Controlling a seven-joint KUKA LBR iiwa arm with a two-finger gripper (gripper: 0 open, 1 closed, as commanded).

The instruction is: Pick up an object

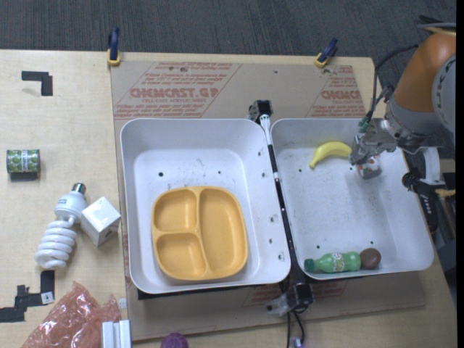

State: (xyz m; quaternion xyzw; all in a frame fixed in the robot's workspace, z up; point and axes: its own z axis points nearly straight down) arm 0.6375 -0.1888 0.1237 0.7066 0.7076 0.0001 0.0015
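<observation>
1. While the arm (428, 78) reaches in from the right, the gripper (368, 158) sits low in the right bin (348, 216), near its far right corner.
2. Can't tell the gripper state: too small and blurred. A small red-and-white bit shows at its tip, can't make out what it is.
3. Banana (330, 152) lies just left of the gripper, near the bin's far wall, close but apart from it as far as I can see.
4. Green bottle (333, 262) lies on its side against the near wall, with a brown ball (370, 258) touching its right end.
5. Left bin (138, 194) holds a yellow three-compartment plate (199, 232), flat, toward the near side.
6. On the table (58, 122), left of the bins: green can (23, 162), spiral bulb (61, 227), white cube (101, 220) just beside the bulb, red mesh bag (69, 317) at the near edge.
</observation>
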